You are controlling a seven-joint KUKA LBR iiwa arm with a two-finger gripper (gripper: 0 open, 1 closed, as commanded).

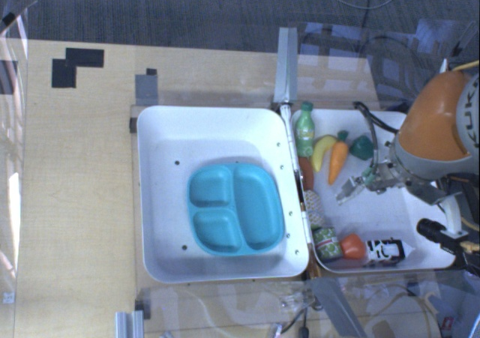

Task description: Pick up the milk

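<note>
The milk [387,251] is a small white carton with black patches. It lies on its side at the near edge of the right bin [420,213], just right of a red tomato [353,246]. My gripper [358,185] hangs over the middle of that bin, farther back and a little left of the milk, well apart from it. It is open and nothing shows between its fingers. The grey arm with its orange band [439,119] comes in from the right.
Along the right bin's left and back sides lie a green bottle [304,129], a banana [323,151], a carrot [337,161], a dark green piece [361,147] and a small can [327,243]. The left bin [161,179] holds a blue divided plate [236,207].
</note>
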